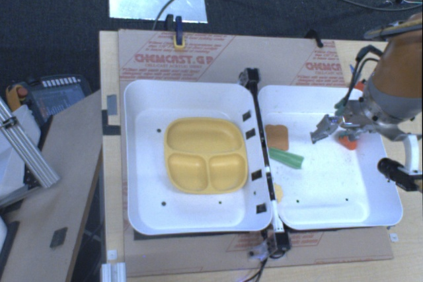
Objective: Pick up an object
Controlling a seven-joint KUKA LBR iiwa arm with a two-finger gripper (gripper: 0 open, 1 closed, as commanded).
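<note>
Claw (325,129) over right bin (330,211) | orange piece (348,141) beside it

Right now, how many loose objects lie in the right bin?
4: brown piece and green stick near the divider, pale piece lower left, orange-red item partly hidden under the gripper.

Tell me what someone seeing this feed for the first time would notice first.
Probably the yellow divided plate, lying in the middle of the left bin. Next, the grey arm with its orange band reaching in from the right, its tool over the right bin beside a small red-orange item. Near that bin's left wall lie a tan block and a green stick.
</note>
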